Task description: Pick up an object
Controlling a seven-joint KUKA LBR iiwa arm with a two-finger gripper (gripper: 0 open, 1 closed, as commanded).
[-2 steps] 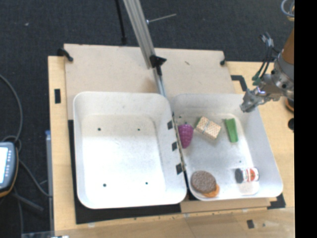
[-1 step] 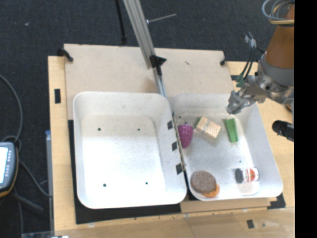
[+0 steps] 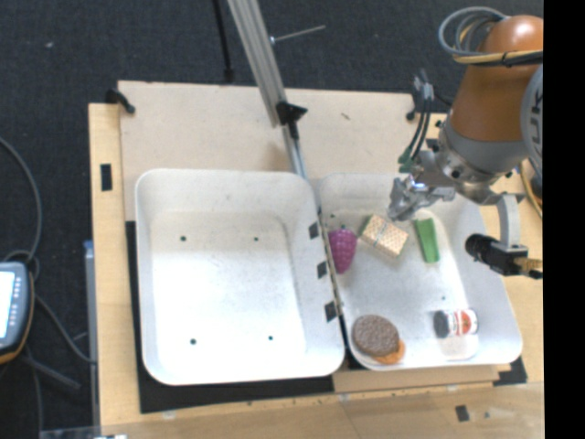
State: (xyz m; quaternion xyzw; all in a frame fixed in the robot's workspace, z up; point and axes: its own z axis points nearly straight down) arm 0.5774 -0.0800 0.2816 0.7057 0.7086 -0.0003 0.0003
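From above, the gripper [image 3: 405,201] hangs over the back of the right bin [image 3: 494,337], just above a tan block [image 3: 385,236]; whether its fingers are apart or together cannot be told. A green bar [image 3: 427,240] lies just right of the block and a purple bunch [image 3: 342,248] to its left, near the bin's edge. Toward the front sit a brown round sponge [image 3: 377,336] and a small red-and-white can [image 3: 456,323]. The left bin [image 3: 155,245] lies alongside.
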